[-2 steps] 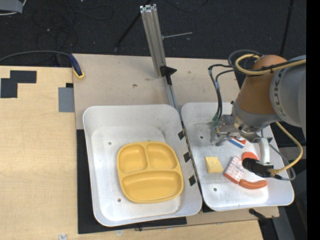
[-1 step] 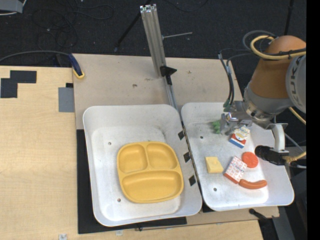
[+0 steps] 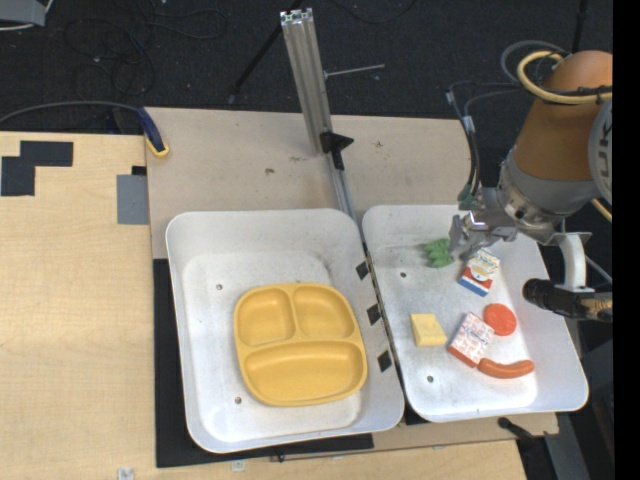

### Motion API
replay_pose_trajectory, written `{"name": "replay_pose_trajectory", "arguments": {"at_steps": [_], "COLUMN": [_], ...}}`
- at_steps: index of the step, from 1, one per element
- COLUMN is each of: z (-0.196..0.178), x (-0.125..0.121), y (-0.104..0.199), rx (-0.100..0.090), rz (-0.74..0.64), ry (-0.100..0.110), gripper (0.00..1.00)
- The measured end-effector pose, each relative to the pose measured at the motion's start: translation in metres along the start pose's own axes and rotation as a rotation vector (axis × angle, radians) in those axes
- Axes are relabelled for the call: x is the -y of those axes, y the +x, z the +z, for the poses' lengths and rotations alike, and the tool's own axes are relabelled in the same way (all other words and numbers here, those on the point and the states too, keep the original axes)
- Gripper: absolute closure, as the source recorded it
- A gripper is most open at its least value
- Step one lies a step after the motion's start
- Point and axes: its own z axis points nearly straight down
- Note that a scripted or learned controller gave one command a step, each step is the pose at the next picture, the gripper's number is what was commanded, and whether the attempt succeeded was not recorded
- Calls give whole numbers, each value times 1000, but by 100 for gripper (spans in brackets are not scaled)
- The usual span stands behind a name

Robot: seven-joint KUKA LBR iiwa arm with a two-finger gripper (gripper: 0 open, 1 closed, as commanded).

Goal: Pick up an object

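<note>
1. Left shallow white bin [image 3: 200,268], holding a yellow plastic three-compartment tray [image 3: 298,343] that lies flat, near the bin's centre
2. Right shallow white bin [image 3: 560,393], beside the left bin and holding all of the small objects
3. Grey arm with orange band [image 3: 560,133], reaching in from the right and standing over the far part of the right bin
4. Two-finger gripper [image 3: 478,230], low over the far part of the right bin, between the green toy and the carton; whether its fingers are spread or pressed together cannot be told, and no object is seen between them
5. Red-and-white patterned packet [image 3: 470,338], lying tilted near the bin's centre
6. Orange-red sausage-shaped toy [image 3: 505,369], just beside the packet on its near side
7. Pale yellow block [image 3: 428,329], left of the packet
8. Small white, red and blue carton [image 3: 481,271], just right of the gripper
9. Orange-red round disc [image 3: 500,319], between the carton and the sausage toy
10. Small green leafy toy [image 3: 438,253], just left of the gripper
</note>
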Motion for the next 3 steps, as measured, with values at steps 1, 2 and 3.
{"name": "replay_pose_trajectory", "arguments": {"at_steps": [1, 2, 3], "z": [12, 7, 18], "x": [10, 15, 21], "y": [44, 92, 145], "rx": [-2, -2, -2], "rz": [-3, -4, -4], "ry": [6, 6, 6], "gripper": [100, 100, 100]}}
